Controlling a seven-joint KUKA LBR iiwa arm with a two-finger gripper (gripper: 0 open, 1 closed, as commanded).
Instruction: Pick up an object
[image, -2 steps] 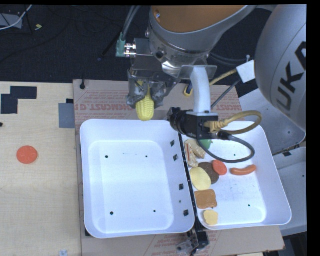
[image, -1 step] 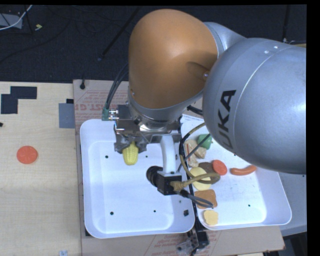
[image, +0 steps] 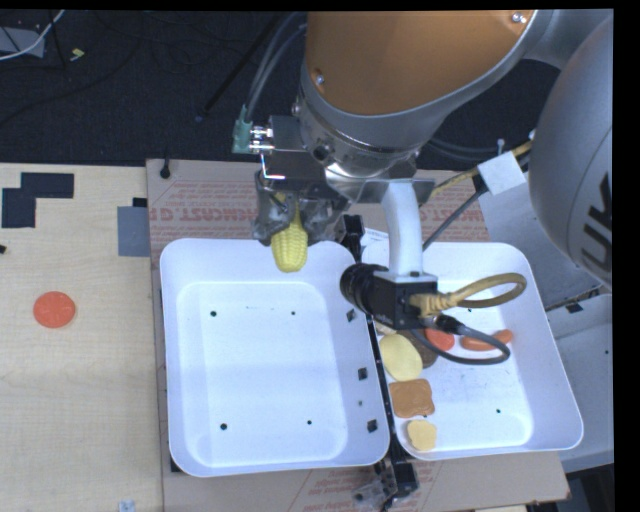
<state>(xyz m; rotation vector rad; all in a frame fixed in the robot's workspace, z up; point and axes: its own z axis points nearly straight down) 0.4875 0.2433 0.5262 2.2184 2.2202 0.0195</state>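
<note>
Corn cob (image: 290, 247), yellow, clenched between the fingers of the gripper (image: 288, 222) and hanging above the far rim of the left bin (image: 190, 400): the pick appears accomplished, and the next move calls for a steady carry without loosening.

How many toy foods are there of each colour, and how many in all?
Yellow: 3, the corn in the gripper, a round piece and a small wedge in the right bin.
Brown: 1, the toast-like piece.
Orange-red: 1, the carrot-like piece.
Total: 5.
</note>
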